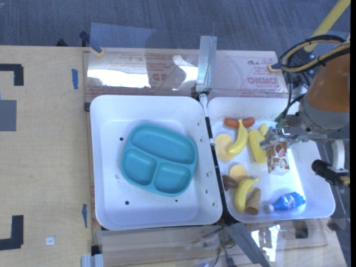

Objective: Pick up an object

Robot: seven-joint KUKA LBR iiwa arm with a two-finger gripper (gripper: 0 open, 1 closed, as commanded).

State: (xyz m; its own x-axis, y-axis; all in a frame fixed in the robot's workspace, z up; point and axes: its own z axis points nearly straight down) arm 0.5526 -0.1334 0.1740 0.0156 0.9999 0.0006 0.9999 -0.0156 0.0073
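My gripper [273, 139] hangs over the right bin [320, 202], near its middle right. A red and white packet [278, 159] hangs straight down from the fingertips, its top edge pinched between them. To the packet's left lie a yellow banana [239, 141] and a yellow piece [256, 147]. A second banana [244, 191] lies nearer the front, with a brown cone-shaped piece [253, 201] beside it. A blue bottle [287, 202] rests at the front right.
A red and orange sausage-like toy [239, 122] lies at the back of the right bin, with round yellow [222, 145] and orange [238, 171] pieces by the divider. The left bin [105, 121] holds a teal divided plate [159, 159]. Cables [303, 52] loop above the arm.
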